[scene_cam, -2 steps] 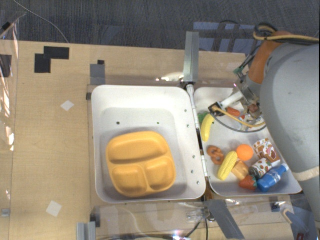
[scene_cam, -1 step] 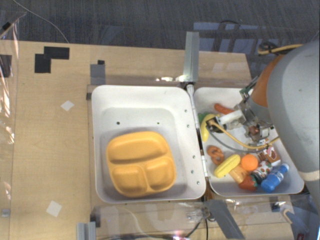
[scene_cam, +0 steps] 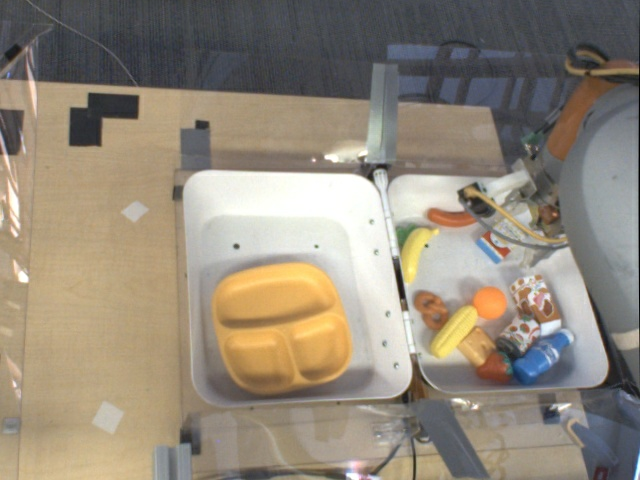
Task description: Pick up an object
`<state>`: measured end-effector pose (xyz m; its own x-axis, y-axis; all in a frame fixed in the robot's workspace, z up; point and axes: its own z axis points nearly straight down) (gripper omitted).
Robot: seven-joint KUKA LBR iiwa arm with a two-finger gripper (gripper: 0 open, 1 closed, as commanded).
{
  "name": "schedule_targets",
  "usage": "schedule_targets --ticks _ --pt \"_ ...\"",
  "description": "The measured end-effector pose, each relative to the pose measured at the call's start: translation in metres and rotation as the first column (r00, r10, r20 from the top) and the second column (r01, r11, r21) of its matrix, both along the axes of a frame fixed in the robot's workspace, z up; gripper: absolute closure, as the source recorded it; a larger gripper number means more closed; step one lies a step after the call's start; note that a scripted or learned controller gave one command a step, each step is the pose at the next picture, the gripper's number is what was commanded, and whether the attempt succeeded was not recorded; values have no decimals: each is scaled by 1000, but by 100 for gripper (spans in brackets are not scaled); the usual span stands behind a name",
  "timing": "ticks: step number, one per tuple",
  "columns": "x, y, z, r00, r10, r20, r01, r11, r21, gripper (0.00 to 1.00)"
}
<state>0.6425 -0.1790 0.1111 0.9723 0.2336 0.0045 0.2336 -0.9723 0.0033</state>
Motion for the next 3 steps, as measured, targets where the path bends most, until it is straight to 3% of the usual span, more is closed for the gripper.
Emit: schedule_targets --ticks 1,2,3 --pt "-18 21 69 992 126 3 -126 992 0 0" --pt "-75 39 -18 1000 2 -7 -2 1000 3 0" --pt "-62 68 4 1000 -27 -3 27 1000 5 0"
